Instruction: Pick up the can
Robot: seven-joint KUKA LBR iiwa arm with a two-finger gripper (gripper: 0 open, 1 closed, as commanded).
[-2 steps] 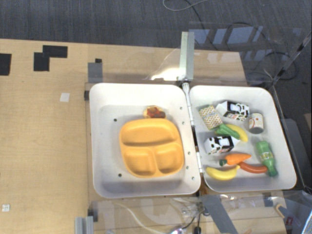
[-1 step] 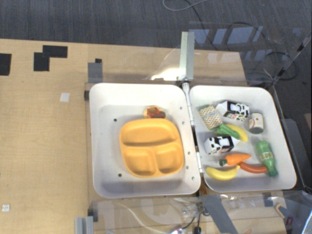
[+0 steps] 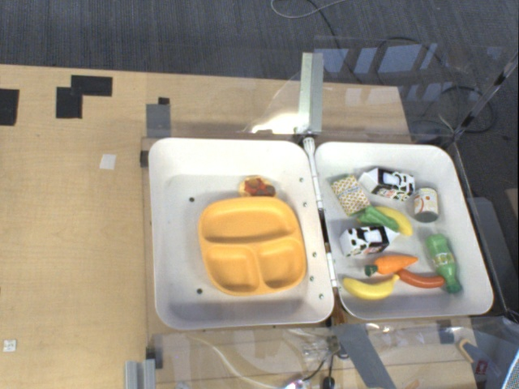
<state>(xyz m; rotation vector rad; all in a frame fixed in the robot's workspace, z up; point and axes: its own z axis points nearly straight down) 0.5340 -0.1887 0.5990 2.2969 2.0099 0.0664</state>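
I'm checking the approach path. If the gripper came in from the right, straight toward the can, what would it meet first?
Probably the can itself, once over the right bin's rim: no item lies between them. The green bottle sits nearer the front, off that line. Height is unclear.

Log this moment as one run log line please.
task: pick up can | can: lying in right bin, by cow carton | yellow tray: left bin | grasp: not begun

Tray [image 3: 251, 245] in left bin [image 3: 174, 298]; can [image 3: 426, 204] in right bin [image 3: 470, 298].
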